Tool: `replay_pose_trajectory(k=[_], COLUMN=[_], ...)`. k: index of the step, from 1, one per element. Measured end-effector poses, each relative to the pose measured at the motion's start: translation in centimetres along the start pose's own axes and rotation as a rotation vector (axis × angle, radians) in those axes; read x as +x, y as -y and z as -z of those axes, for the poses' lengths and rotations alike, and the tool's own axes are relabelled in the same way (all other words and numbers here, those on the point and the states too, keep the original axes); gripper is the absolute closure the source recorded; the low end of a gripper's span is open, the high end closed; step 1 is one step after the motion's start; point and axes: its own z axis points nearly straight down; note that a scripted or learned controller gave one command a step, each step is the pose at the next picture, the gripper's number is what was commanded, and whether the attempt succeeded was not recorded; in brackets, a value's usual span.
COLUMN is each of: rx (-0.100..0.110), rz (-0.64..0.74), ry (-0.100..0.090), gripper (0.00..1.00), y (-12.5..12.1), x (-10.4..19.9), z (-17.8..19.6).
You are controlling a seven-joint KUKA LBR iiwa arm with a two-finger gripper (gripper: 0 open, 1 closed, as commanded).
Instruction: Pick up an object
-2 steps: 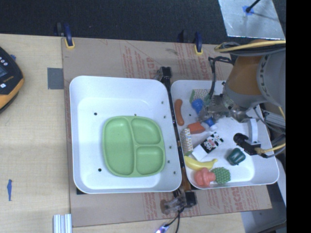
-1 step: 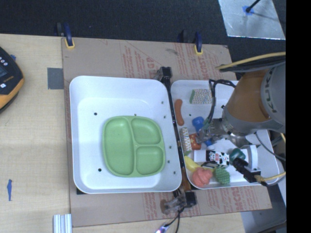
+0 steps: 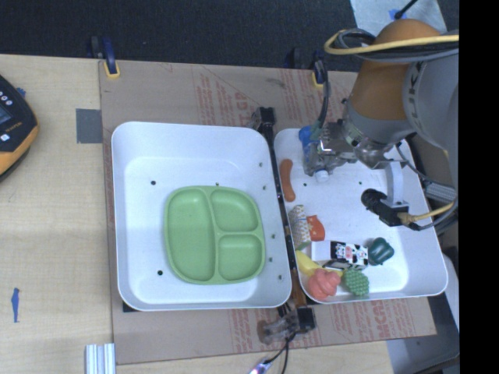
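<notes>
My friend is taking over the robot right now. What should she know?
Gripper: low in the right bin, near its far left corner. Nothing can be seen held in it.
Toys: a brown sausage-shaped piece lies by the right bin's left wall, close to the gripper. A pink toy, a green bumpy one, a yellow piece and a black-and-white one sit bunched at the near edge.
Left bin: holds a green divided plate.
Done: no pick shown yet.
Left: grab one toy and lift it.

Green divided plate in left white bin, yellow-black device at bench's left edge
</notes>
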Motion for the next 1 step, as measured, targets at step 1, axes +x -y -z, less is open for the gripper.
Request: replay_pose_trajectory(k=[1], rx=[0.002], rz=[-0.003], ry=[0.002], gripper=[1.00], y=[-2.23], x=[-5.99], z=[-2.53])
